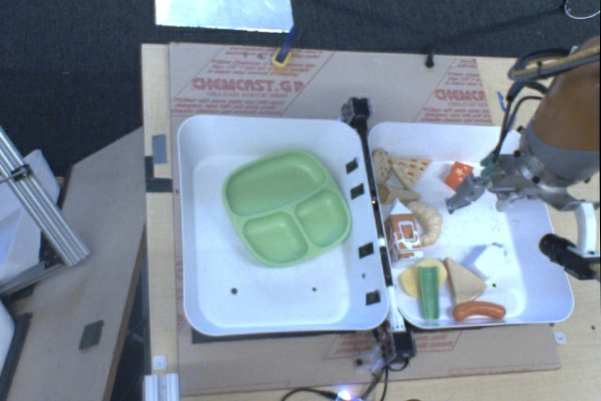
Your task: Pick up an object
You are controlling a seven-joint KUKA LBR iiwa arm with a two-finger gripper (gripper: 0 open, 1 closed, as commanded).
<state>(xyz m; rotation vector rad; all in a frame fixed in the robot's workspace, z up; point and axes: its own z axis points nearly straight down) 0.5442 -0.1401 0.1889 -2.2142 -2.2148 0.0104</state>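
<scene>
Your gripper (462,198) hangs just right of the croissant (424,223) in the right bin (554,300), grip state untellable; packed toys there could make it snag two or none.

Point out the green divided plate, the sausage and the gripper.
green divided plate (282,202): camera view, large upper compartment.
sausage (479,311): camera view, its middle.
gripper (462,197): camera view, between its fingertips.
</scene>
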